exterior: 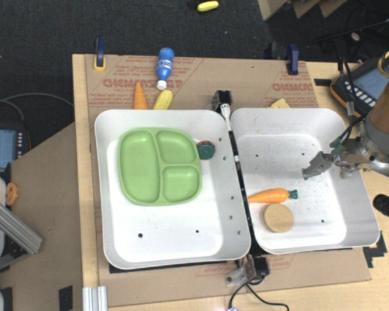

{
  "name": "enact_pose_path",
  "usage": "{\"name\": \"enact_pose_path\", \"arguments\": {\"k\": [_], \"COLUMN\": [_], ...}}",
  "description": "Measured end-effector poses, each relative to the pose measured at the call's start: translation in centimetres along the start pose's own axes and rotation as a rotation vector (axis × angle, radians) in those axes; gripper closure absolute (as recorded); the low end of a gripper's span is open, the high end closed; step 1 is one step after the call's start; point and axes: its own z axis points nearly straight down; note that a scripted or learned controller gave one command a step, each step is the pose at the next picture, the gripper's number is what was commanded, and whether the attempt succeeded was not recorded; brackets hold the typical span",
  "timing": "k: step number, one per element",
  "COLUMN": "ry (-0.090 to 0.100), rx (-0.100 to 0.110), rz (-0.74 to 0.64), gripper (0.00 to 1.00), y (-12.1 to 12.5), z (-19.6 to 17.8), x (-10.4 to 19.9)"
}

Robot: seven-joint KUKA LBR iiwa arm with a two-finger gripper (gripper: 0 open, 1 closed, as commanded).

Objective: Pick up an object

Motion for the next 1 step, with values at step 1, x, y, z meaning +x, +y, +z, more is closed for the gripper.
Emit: {"name": "enact_pose_path", "arguments": {"k": [1], "ry": [-0.005], "rx": [-0.022], "rz": [0.000], "gripper": [0.00], "y": [-0.28], "z": [9.96], "x": [4.08]}}
